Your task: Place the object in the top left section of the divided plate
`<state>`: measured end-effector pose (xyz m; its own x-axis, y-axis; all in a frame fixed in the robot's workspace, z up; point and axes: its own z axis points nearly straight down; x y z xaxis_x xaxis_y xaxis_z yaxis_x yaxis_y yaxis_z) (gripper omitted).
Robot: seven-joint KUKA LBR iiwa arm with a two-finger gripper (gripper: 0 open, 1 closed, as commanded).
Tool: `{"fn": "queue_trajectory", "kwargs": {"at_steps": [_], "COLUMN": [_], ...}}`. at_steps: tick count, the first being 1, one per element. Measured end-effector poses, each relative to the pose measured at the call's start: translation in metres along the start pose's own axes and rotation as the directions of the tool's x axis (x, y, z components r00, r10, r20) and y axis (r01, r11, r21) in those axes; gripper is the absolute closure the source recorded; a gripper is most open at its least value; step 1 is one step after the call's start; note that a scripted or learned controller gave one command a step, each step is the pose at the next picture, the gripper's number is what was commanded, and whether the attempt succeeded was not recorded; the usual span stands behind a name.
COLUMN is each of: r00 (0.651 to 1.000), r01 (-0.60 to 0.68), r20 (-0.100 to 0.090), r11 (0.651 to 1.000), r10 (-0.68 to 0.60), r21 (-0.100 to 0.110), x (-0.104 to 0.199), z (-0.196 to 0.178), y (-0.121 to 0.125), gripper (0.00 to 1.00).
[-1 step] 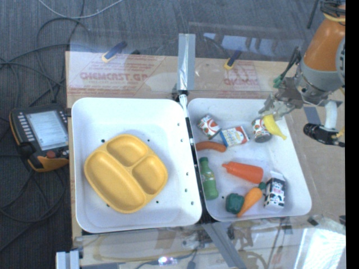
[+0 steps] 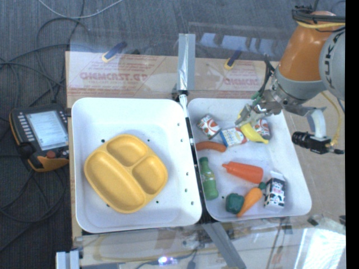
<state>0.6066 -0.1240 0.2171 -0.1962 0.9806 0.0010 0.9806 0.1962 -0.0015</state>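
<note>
Surroundings: dark grey carpet with loose cables lies around the tabletop [image 2: 112, 74], and we see a handheld control unit with a lit screen [image 2: 39, 133] on the floor just beyond the left bin.
Left bin: we find the white left bin [image 2: 101, 111] holding only the divided plate [image 2: 126, 172], a yellow plate with three sections, lying near the bin's middle and turned at a slant.
Right bin: we see the white right bin [image 2: 297, 178] touching the left bin along a shared edge and carrying all the small things.
Arm: grey with an orange band, the arm [image 2: 308, 49] reaches over the far corner of the right bin.
Hand: we see the hand [image 2: 252, 112] low over the far part of the right bin, just above a yellow banana [image 2: 255, 132]; we cannot tell whether it is open or closed, nor whether it touches anything.
Near the hand: a small red-and-white carton [image 2: 208, 125] and a blue-and-white packet [image 2: 233, 137] lie beside the banana, toward the left bin.
Middle of right bin: we note a red sausage [image 2: 210, 147], a green bottle [image 2: 208, 178] and a large carrot [image 2: 244, 171].
Near edge of right bin: a green pepper [image 2: 233, 202], a small carrot [image 2: 251, 200] and a black-and-white milk carton [image 2: 275, 192] sit close together.
</note>
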Motion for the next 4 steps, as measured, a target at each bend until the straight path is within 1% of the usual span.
{"fn": "queue_trajectory", "kwargs": {"at_steps": [1, 2, 3, 4], "r00": [1.0, 0.992, 0.962, 0.96], "r01": [-0.002, 0.123, 0.272, 0.281], "r20": [0.0, 0.003, 0.003, 0.002], "r11": [1.0, 0.992, 0.962, 0.96], "r10": [0.002, -0.123, -0.272, -0.281], "r21": [0.001, 0.0, 0.001, 0.002], "x": [0.051, 0.121, 0.17, 0.217], "z": [0.034, 0.018, 0.034, 0.06], "y": [0.068, 0.087, 0.097, 0.082], "gripper": [1.0, 1.0, 1.0, 1.0]}}
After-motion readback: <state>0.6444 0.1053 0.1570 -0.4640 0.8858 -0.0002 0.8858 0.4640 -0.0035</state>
